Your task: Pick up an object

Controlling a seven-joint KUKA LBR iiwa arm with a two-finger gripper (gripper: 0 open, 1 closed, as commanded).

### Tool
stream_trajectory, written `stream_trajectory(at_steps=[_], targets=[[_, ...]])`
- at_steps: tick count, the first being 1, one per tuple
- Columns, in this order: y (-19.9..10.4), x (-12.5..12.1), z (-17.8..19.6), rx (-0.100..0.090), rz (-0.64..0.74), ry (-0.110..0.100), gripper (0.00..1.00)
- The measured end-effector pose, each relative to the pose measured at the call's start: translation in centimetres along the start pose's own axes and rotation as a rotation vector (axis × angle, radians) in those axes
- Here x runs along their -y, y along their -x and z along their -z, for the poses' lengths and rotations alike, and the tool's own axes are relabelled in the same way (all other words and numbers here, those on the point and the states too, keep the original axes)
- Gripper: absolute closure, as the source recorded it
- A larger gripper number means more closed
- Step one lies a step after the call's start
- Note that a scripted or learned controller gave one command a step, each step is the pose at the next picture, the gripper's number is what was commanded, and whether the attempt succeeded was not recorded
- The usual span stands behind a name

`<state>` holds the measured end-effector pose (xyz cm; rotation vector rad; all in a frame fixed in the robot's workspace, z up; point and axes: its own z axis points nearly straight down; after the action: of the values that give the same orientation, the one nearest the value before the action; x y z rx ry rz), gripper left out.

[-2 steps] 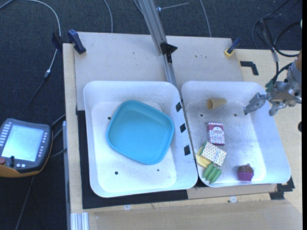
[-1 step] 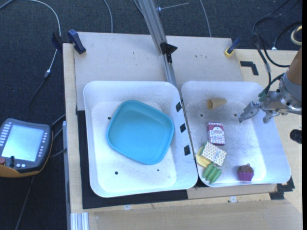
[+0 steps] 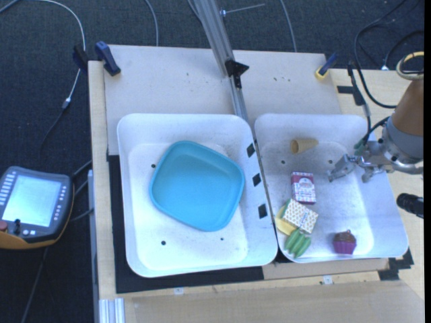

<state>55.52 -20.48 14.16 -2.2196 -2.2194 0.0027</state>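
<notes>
Over the right bin (image 3: pixel 377 200), the hand (image 3: pixel 341 169) hovers; its state cannot be told.

- Dark carpeted floor (image 3: pixel 40 99) around the table (image 3: pixel 175 79) — pale cables (image 3: pixel 71 12) trail across it at top left.
- The table top is light beige board, with blue clamps (image 3: pixel 108 58) at its back corners.
- A handheld control pendant (image 3: pixel 32 206) with a lit screen lies on the floor at left.
- Even, soft light — no hard shadows.

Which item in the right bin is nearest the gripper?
The red box, just left of and below the gripper; the cone sits slightly farther.
</notes>
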Motion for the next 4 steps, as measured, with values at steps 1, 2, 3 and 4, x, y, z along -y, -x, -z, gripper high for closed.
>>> stream_trajectory(at_steps=[1, 2, 3, 4], targets=[[0.0, 0.1, -4.8, 0.000, 0.000, -0.001, 0.00], [0.0, -0.1, -3.5, 0.001, 0.000, 0.005, 1.00], [-0.3, 0.2, 0.8, 0.002, 0.000, 0.007, 1.00], [-0.6, -0.7, 5.5, 0.002, 0.001, 0.008, 1.00]])
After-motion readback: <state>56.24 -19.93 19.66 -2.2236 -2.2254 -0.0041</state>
